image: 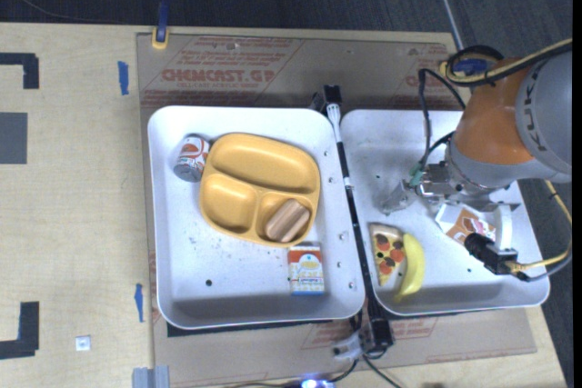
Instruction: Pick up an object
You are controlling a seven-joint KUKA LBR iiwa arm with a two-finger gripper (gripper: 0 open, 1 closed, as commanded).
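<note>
Banana [410,266] shows whole; arm [498,134] half hides a card [467,223].

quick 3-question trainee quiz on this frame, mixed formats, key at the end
1. True or false: the hot dog lies in a compartment of the yellow tray.
2. Which bin holds the banana? A) left bin B) right bin C) neither
3. Fill in: the small carton in the left bin stands beside the tray's ____ edge, the one toward the camera.

Key:
1. True.
2. B; it lies beside the pizza slice, at the bin's near edge.
3. Near. The can lies at the tray's far left corner instead.
</note>
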